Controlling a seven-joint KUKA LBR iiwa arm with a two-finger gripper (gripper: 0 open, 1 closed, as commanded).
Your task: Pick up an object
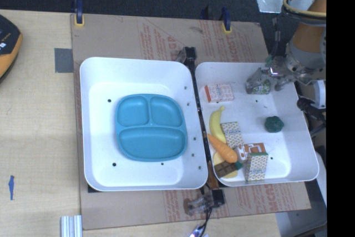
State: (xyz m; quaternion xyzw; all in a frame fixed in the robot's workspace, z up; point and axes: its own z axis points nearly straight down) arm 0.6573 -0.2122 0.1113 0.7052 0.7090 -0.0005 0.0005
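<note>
Camera view: the gripper (260,85) hangs low over the right bin (294,172) near its back edge, above bare floor. Whether it grips anything cannot be told. Candidate objects lie apart from it: a green lump (273,124) mid-bin; banana (217,124), carrot (223,148) and packets along the left wall. The left bin (94,169) carries a blue divided plate (151,126).

Arm (304,36) reaching in from right, wrist bent down, gripper (259,86) low

Blue divided plate (151,126) in the left white bin (94,77); two blue clamps (79,11) on the cardboard's far edge.
</note>
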